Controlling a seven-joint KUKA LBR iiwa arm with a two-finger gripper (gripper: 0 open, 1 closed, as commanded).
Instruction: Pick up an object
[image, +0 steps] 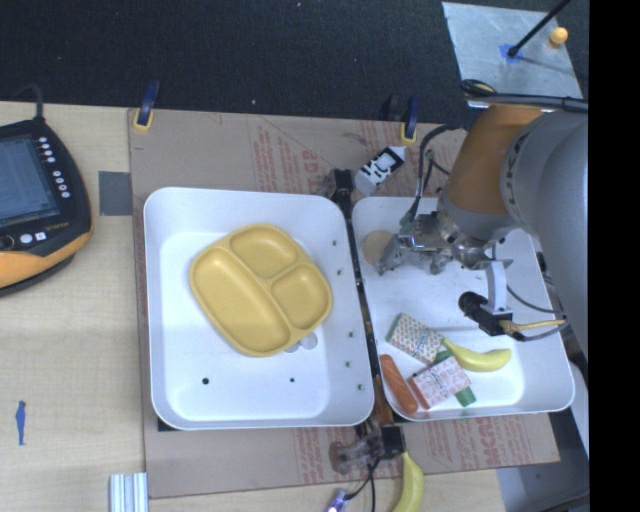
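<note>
Camera view: gripper sits low over the upper part of the right bin, arm coming in from the right. Can't tell the jaw state; the metal wrist parts blur together and nothing shows as held. No thing lies directly under the jaws that I can make out, apart from a dull round patch just to their left, on the bin floor — object or shadow, unclear.

Pickable things all lie below the jaws, toward the near rim: patterned packet, banana, red-and-white box, orange sausage-like piece. Left bin holds a yellow divided plate, well left of the jaws.

To do it well, judging: move toward the near cluster, choose the banana since it lies a bit apart, and close across its narrow width.

Hard to read: black cable fitting near the banana; the box partly overlaps its neighbours.
</note>
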